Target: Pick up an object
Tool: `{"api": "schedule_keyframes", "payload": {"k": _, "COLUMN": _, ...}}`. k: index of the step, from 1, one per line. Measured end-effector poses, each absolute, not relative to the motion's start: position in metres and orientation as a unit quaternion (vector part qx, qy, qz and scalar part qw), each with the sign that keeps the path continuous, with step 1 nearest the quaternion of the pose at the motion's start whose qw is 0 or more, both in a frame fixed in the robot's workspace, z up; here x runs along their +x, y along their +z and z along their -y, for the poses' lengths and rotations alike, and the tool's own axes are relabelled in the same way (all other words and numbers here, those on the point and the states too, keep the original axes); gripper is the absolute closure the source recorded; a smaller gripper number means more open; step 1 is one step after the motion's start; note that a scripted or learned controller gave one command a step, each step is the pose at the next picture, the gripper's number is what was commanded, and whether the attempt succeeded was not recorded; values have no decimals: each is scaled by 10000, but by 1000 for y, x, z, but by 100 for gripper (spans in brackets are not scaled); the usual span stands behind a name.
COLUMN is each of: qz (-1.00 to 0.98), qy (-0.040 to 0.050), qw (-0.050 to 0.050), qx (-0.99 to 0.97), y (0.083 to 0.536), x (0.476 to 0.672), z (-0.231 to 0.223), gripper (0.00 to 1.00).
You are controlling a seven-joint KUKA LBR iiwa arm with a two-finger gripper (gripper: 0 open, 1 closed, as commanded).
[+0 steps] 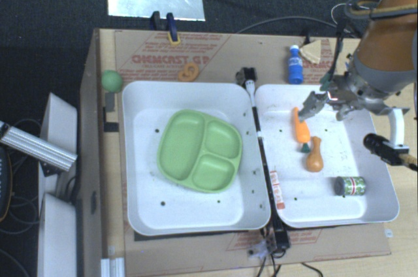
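Nearest me in the right bin sits a small can, then an orange gourd-shaped toy and the carrot, its long axis running roughly near-to-far. The gripper hangs just beyond the carrot's far tip, fingers spread and holding nothing.

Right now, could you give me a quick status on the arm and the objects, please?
Gripper above right bin, holding nothing seen. Carrot, orange gourd, small can lying loose. Green plate in left bin. Path clear.
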State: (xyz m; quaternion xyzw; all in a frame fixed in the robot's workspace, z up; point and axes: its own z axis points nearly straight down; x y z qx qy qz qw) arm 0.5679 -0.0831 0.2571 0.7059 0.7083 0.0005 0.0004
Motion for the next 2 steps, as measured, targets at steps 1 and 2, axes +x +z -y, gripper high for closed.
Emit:
{"api": "schedule_keyframes", "payload": {"k": 1, "qz": -7077, "qy": 5, "qw": 11, "qx": 7065, "y": 84, "x": 608, "z": 104, "gripper": 0}}
{"api": "schedule_keyframes", "payload": {"k": 2, "qz": -7079, "qy": 13, "qw": 18, "qx": 7063, "y": 95, "x": 609, "z": 105, "gripper": 100}}
